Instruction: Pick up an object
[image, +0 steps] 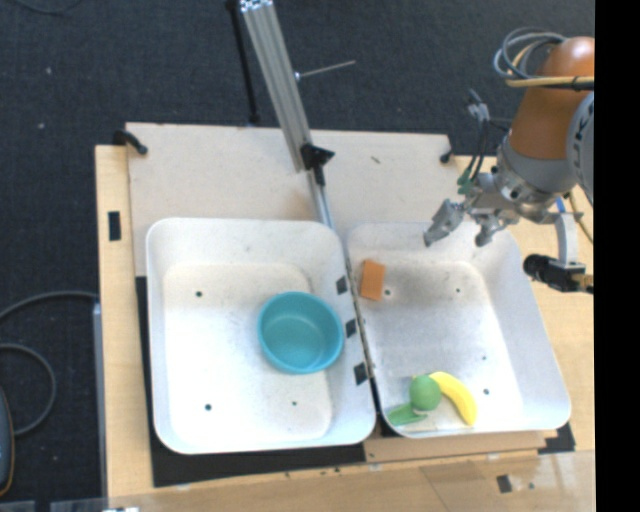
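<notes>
Two shallow white bins sit side by side on the table (120, 300). The left bin (180, 260) holds one thing, a round blue bowl (301, 332), upright, lying toward the side nearest the right bin. The right bin (520, 330) holds three things. One orange block (372, 280) rests near the bin's left wall, in its upper part. One green apple (425, 392) and one yellow banana (456, 396) lie together in the near corner, touching or very nearly so, with the banana on the apple's right; a bit of green shows at the apple's lower left, against the bin's rim, too small to tell what it is.

One grey arm with an orange band (552, 95) reaches in from the right. Its pincer (462, 230) hangs over the far edge of the right bin, above the rim. The two fingers (438, 227) stand apart, open, with nothing between them. The pincer is well apart from the apple and banana, and nearer to the orange block, though not touching it.

One slanted metal rail (285, 100) runs down from the top of the view to the gap between the two bins. A black cable (30, 340) curves on the dark floor at the left
</notes>
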